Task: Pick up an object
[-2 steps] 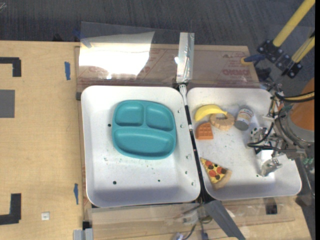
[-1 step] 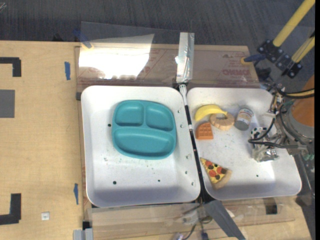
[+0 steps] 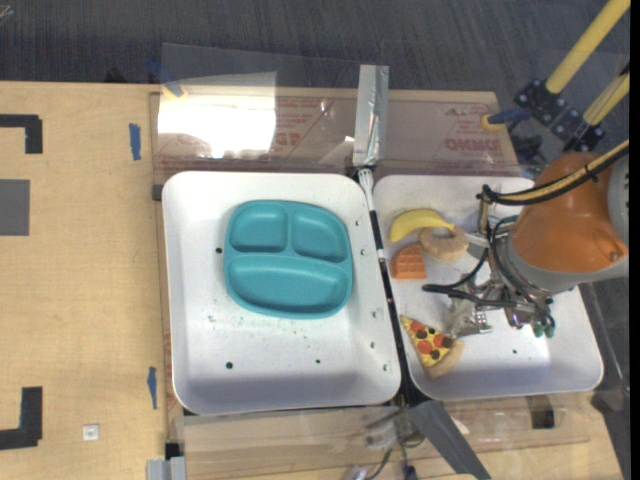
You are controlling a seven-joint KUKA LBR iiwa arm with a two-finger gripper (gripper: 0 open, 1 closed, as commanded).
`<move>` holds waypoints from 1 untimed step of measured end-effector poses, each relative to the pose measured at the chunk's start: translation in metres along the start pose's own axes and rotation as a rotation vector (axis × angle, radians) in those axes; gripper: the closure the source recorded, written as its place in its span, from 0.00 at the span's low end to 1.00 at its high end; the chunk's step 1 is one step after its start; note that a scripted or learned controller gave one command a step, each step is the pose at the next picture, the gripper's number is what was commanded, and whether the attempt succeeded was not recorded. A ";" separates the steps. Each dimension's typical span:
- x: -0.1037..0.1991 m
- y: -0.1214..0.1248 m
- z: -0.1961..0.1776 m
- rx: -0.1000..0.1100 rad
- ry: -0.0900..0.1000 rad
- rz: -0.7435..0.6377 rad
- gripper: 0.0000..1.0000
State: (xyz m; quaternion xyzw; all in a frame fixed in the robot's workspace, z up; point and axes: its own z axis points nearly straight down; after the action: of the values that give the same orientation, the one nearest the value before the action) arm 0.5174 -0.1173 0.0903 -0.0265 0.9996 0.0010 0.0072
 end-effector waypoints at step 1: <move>-0.021 0.019 0.000 0.006 0.000 0.305 1.00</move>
State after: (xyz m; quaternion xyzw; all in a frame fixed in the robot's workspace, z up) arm 0.5375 -0.0969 0.0903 0.1258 0.9920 -0.0007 0.0071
